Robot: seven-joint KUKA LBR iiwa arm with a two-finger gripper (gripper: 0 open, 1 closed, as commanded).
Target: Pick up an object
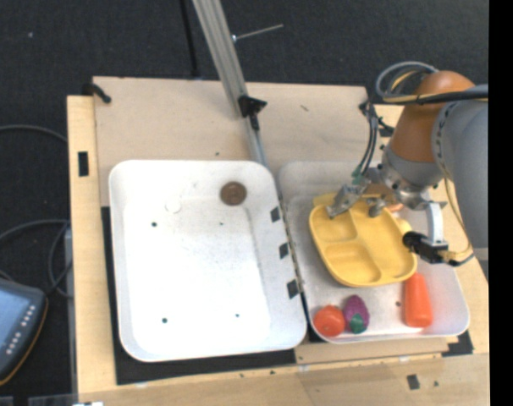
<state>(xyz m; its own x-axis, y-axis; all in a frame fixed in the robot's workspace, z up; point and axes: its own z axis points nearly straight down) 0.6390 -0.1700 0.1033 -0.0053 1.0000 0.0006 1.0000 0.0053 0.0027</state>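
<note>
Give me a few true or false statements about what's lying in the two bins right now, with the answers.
1. A brown round object lies in the left bin. True.
2. The yellow divided tray sits in the left bin. False: it is in the right bin.
3. An orange carrot-like piece lies to the right of the tray's lower end. True.
4. The purple item sits on the yellow tray. False: it lies on the bin floor beside a red item.
5. The end effector is over the right bin. True.

Fixed overhead camera, slanted down — both bins point(197, 260) in frame
</note>
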